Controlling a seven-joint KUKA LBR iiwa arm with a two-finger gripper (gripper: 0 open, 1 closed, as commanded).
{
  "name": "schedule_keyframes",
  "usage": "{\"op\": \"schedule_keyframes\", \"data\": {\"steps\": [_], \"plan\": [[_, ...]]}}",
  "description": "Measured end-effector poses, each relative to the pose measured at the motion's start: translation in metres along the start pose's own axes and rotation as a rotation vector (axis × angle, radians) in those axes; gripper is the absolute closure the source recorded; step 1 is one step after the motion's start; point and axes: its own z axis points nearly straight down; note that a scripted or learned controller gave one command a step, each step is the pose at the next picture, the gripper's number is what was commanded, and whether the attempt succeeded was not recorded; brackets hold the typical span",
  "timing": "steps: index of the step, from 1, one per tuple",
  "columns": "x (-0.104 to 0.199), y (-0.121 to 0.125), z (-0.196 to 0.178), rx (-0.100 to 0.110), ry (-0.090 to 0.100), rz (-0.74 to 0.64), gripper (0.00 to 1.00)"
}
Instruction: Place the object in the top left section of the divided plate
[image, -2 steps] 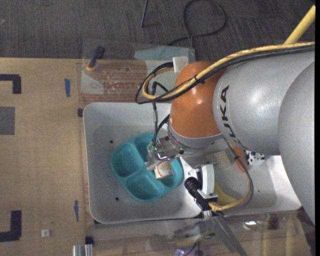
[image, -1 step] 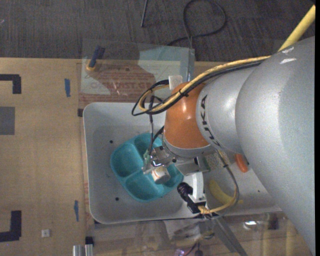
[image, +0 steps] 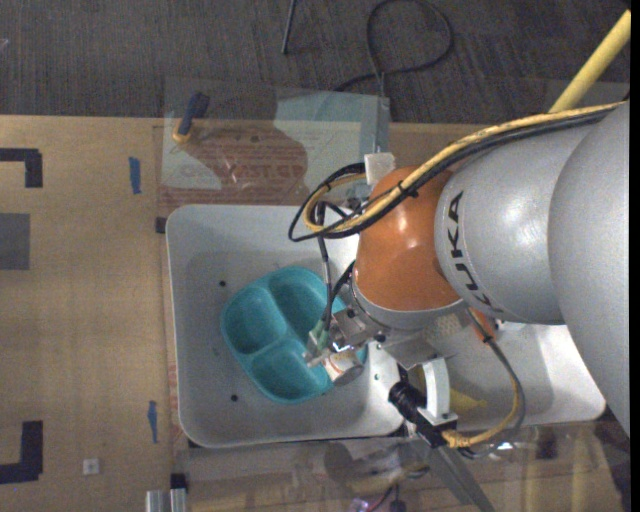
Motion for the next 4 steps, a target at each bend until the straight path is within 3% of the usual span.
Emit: {"op": "schedule_keyframes", "data": {"steps": [1,2,3,4], "plan": [[-0.003,0.0,-0.009,-0.002,0.0,0.007,1.0],[-0.007,0.043,-0.012,-0.002,-0.001,-0.094,1.0],[-0.031,0.042,0.06,-0.007,-0.002,-0.233,1.0],[-0.026,-0.011,0.029,0.001,0.001,-0.243,1.0]]}}
